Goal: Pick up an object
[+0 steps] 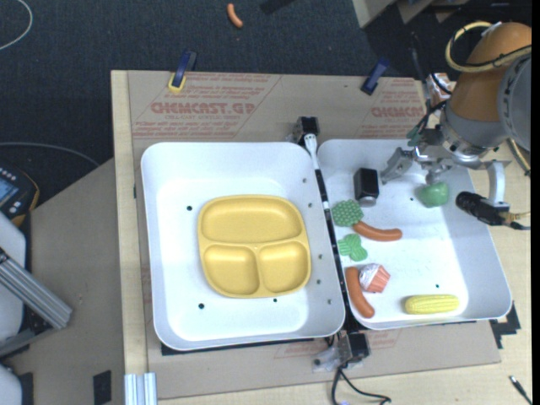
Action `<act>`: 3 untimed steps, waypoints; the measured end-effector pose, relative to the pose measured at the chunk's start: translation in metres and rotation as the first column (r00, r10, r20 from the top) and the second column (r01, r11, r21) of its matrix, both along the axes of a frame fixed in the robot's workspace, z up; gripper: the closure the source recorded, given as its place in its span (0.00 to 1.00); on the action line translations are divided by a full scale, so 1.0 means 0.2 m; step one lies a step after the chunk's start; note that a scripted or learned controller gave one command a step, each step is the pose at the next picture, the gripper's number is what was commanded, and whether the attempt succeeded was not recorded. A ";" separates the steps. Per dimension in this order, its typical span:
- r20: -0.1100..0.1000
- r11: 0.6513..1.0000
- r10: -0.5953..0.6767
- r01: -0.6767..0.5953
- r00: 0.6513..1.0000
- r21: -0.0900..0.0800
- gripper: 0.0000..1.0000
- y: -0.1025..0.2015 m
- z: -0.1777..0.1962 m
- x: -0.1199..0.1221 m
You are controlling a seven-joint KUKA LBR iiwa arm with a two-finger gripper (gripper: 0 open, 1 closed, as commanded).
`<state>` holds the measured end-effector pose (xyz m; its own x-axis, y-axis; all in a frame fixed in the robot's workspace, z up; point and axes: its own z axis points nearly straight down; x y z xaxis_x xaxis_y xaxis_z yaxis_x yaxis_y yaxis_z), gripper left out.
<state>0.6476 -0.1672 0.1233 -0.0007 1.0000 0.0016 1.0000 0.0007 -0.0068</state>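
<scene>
Gripper (432, 172) spread wide over the right bin (481, 251), directly above a green object (434, 195), holding nothing.

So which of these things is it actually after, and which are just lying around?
Part of the job:
gripper
green toy just under it
the other toys in the right bin: corn, two sausages, black block

Just lying about:
yellow tray
clamps

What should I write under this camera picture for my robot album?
Robot gripper hovers by a green toy in the right bin; a yellow tray sits left.
</scene>
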 end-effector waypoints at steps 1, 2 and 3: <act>0.008 1.000 -0.001 0.001 1.000 -0.002 0.00 0.00 -0.12 0.00; 0.011 1.000 -0.001 0.001 1.000 -0.004 1.00 0.00 -0.07 0.01; 0.014 1.000 0.001 -0.001 1.000 -0.004 1.00 0.05 0.22 0.01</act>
